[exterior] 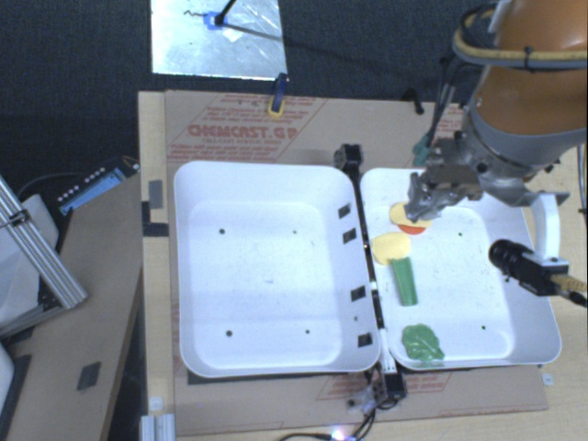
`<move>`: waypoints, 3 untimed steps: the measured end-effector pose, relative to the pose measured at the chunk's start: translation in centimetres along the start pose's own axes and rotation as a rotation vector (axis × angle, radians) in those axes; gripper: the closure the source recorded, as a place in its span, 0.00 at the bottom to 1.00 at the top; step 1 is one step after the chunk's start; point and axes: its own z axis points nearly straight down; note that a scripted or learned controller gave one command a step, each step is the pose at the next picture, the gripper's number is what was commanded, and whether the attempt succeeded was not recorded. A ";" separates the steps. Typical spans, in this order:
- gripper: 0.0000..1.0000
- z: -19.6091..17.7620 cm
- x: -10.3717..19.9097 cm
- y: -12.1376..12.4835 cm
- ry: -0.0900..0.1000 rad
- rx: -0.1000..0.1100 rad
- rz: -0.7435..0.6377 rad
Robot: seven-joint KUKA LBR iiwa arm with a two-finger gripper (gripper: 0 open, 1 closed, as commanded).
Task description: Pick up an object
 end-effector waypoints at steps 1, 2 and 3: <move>1.00 -8.1 6.9 -1.4 0.002 -0.024 -0.002; 1.00 -14.4 12.1 -1.4 0.003 -0.025 -0.001; 1.00 -14.1 5.2 6.7 -0.003 -0.021 0.015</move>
